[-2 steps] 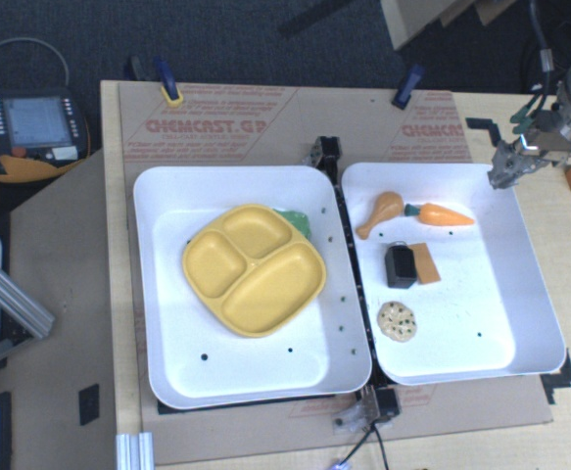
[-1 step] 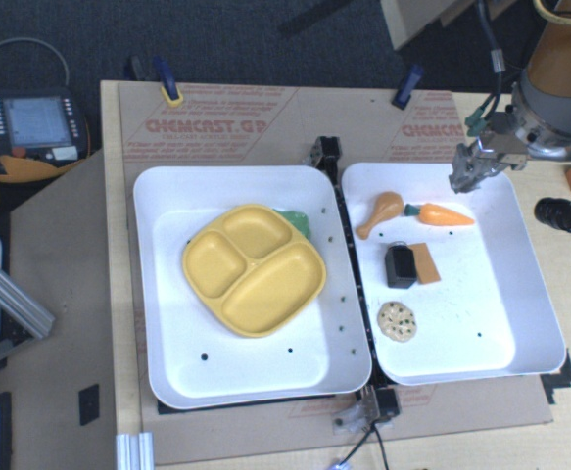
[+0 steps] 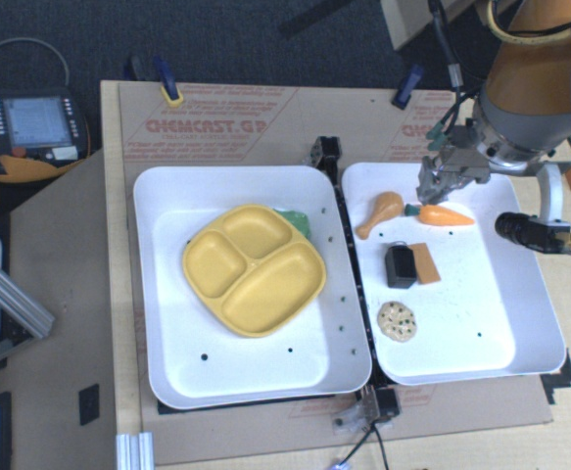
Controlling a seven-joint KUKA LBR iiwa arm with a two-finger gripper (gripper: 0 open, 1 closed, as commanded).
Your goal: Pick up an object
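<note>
My gripper (image 3: 437,194) hangs low over the back of the right bin (image 3: 500,351), its tips just above the green end of an orange carrot (image 3: 448,217). A tan chicken drumstick (image 3: 379,212) lies just left of the carrot. Nearer the front sit a black block (image 3: 400,265) with a brown slab (image 3: 424,262) against its right side, and a round speckled cookie (image 3: 397,321). Nothing shows between the gripper's tips.
The left bin (image 3: 167,351) holds a yellow divided plate (image 3: 255,268), tilted, with a bit of green (image 3: 296,222) peeking out behind it. A black clamp (image 3: 325,152) sits at the back between the bins. A black fitting (image 3: 525,229) juts over the right bin's right wall.
</note>
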